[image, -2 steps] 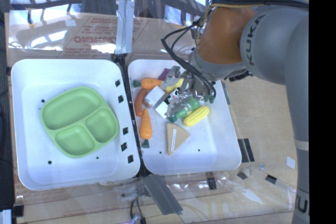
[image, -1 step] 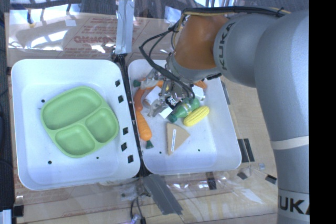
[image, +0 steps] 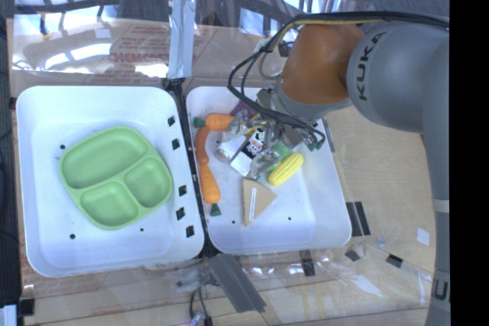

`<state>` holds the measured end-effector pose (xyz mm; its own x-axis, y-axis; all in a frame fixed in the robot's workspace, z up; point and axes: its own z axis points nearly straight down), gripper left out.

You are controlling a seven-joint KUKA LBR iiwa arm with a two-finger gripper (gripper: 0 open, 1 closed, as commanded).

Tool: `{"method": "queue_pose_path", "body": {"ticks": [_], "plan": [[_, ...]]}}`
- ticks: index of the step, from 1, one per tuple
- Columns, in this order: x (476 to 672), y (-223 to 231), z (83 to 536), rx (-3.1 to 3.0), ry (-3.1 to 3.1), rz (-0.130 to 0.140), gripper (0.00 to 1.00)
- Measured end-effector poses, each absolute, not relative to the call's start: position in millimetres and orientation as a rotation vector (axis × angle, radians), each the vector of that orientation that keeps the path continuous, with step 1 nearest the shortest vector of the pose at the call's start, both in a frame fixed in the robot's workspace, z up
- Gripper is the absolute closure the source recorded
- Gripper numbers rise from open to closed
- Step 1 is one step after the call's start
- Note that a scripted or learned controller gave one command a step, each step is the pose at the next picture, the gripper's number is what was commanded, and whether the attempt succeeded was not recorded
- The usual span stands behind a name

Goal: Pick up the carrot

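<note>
In the right bin [image: 325, 229] — long orange carrot [image: 205, 168]; gripper [image: 256, 146] fingers unclear.

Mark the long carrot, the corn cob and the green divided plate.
long carrot [image: 205, 164], camera view, middle of its orange body by the right bin's left wall.
corn cob [image: 286, 169], camera view, middle of the yellow cob.
green divided plate [image: 101, 159], camera view, floor of its largest compartment.

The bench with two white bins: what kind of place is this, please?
Most likely a robotics lab set up for grasping trials. A KUKA arm reaches over the right bin, which holds toy food such as a carrot and corn; the left bin holds a green divided plate.
</note>
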<state>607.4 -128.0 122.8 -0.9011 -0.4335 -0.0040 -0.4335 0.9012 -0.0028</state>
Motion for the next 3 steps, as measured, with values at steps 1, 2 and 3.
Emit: {"method": "queue_pose_path", "body": {"ticks": [1,2,3], "plan": [[487.9,-115.6,134.6,-0.757,3.05,0.002,0.0],[540.6,-108.2,149.9,-0.434,3.109,-0.001,0.0],[577.5,-97.7,89.5,-0.461,3.11,0.004,0.0]]}}
